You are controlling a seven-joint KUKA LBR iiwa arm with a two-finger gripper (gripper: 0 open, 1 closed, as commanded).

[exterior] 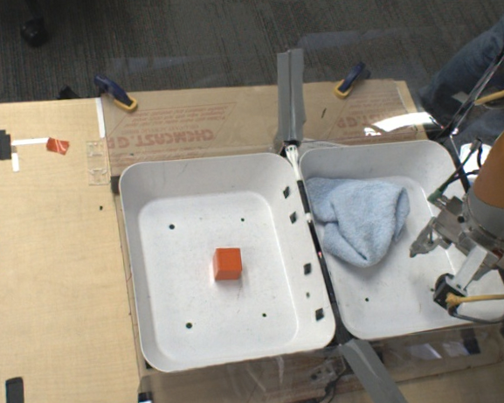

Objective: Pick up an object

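Observation:
An orange-red block [228, 264] lies near the middle of the left bin [151, 249]. A crumpled light blue-grey cloth [361, 217] sits in the upper left part of the right bin [393, 307], against the divider. My gripper [422, 223] hangs over the right side of the right bin, just right of the cloth and close to its edge. It is open, with nothing between its fingers. The grey arm with its orange band [500, 179] comes in from the right.
A black part with a yellow cable [457, 294] hangs below the wrist over the right bin's lower right corner. Brown cardboard [193, 127] with clamps lies behind the bins. A wooden board [46, 258] lies to the left.

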